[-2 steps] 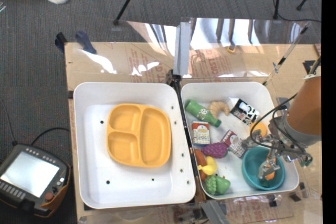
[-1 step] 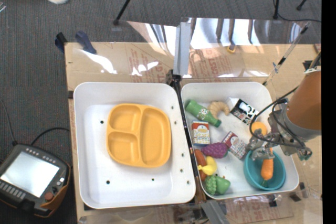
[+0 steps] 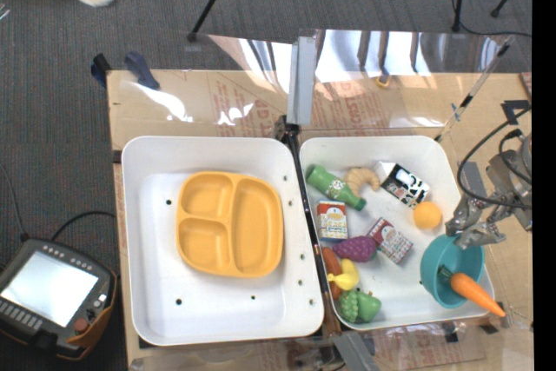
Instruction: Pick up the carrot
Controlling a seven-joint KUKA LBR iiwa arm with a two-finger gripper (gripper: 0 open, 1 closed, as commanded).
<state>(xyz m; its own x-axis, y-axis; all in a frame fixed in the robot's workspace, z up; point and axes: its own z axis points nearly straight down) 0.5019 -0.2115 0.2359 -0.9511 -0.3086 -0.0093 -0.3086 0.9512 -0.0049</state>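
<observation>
The orange carrot (image 3: 476, 292) lies tilted across the right rim of a teal bowl (image 3: 443, 272) in the front right corner of the right bin (image 3: 434, 148); its thick end rests inside the bowl and its tip points out to the front right. My gripper (image 3: 473, 232) hangs just above the bowl's back rim, a short way behind the carrot. It looks open, and I see nothing between its fingers.
The right bin also holds a green bottle (image 3: 336, 187), a black-and-white carton (image 3: 404, 184), an orange (image 3: 426, 215), a red can (image 3: 333, 220), purple grapes (image 3: 356, 248) and green grapes (image 3: 359, 306). A yellow divided plate (image 3: 230, 224) sits in the left bin (image 3: 148, 187).
</observation>
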